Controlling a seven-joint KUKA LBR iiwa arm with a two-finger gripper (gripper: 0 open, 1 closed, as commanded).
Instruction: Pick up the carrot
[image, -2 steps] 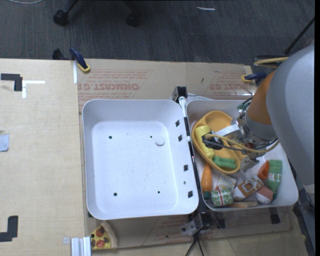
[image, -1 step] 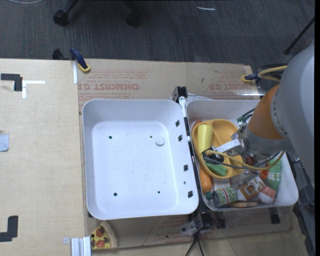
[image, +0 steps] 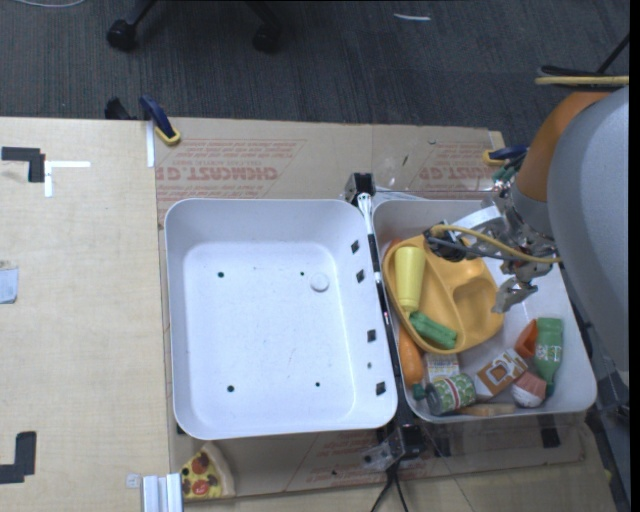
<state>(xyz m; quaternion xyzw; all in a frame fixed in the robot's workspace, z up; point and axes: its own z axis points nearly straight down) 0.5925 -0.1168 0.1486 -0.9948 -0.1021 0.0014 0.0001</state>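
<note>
The carrot (image: 409, 358) lay along the right bin's (image: 572, 398) left wall, half tucked under the yellow bowl (image: 455, 300). The gripper (image: 512, 292) hung over the bowl's right rim; I could not tell its state. A good approach probably meant descending just beside that wall, clear of the bowl.

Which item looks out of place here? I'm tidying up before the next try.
A toy pizza slice lies outside both bins, on the cardboard below the left bin. The carrot sits wedged against the right bin's left wall, partly under the yellow bowl.
</note>
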